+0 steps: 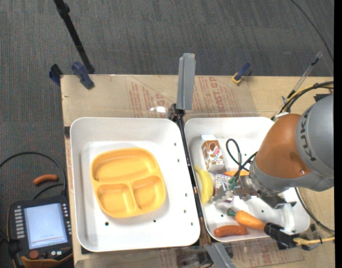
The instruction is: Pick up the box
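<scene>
a: where's the box (212, 154)?

b: upright at the far left of the right bin (254, 124), just beyond the banana (204, 184), free to reach from above.

a: and the end effector (225, 190)?

b: low beside the banana, near side of the box; the wrist hides it, so i can't tell its opening or any hold.

a: the left bin (81, 149)?

b: it carries a yellow divided tray (128, 181), out of the arm's way.

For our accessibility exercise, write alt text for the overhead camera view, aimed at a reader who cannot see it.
A grey-and-orange robot arm reaches into the right white bin, beside a small box, banana, carrot and sausage. The left bin holds a yellow divided tray.
</scene>
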You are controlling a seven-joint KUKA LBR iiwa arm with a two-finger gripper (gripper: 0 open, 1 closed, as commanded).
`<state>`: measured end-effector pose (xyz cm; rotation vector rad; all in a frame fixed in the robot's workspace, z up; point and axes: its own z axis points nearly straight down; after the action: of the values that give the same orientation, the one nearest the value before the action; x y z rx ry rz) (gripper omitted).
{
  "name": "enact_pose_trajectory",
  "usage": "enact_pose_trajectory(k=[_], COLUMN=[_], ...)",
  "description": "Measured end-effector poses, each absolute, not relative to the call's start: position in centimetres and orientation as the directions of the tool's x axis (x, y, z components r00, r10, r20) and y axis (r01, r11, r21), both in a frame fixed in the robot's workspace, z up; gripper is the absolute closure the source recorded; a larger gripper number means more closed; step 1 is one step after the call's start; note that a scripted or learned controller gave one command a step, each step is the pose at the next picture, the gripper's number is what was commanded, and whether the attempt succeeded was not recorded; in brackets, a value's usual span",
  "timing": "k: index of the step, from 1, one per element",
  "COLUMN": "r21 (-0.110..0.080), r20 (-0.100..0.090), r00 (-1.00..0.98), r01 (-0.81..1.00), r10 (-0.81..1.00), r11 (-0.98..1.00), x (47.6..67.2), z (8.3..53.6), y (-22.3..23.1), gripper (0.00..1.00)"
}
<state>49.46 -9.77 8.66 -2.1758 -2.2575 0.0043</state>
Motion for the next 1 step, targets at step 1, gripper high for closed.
enact_pose_trajectory(k=[1], r21=[-0.006], r20=[0.002], r00=[-0.094], r01=[0.996], r10=[0.996], r11=[0.094], x=[48.79], z=[16.01], y=[-8.63], gripper=[0.0])
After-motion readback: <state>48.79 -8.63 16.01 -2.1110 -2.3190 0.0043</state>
